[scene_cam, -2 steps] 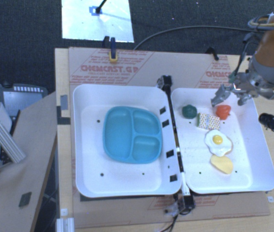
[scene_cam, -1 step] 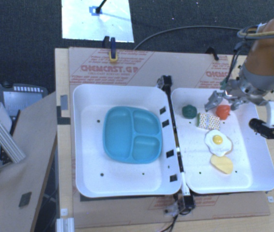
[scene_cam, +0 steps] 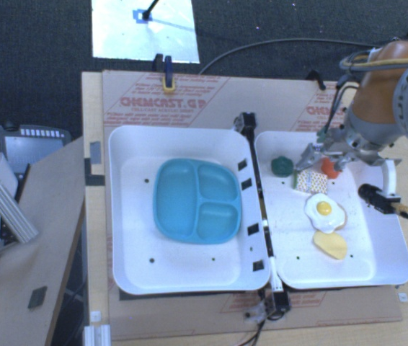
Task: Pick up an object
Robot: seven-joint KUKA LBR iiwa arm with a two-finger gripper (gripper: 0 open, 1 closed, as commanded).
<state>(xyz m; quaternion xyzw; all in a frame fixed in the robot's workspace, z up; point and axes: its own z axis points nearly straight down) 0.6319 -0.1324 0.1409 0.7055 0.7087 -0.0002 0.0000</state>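
Inspector: The two-finger gripper (scene_cam: 318,157) sits low in the right white bin (scene_cam: 391,265), above a small speckled pale block (scene_cam: 311,182); whether it is spread or pinching, I cannot tell.

Operator: Advice?

Inspector: Centre over the block, clear of the round green piece (scene_cam: 282,166), before closing.

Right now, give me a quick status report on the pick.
Gripper low in right bin, nothing visibly held. Patterned block just below it. Green piece, orange piece crowd either side.
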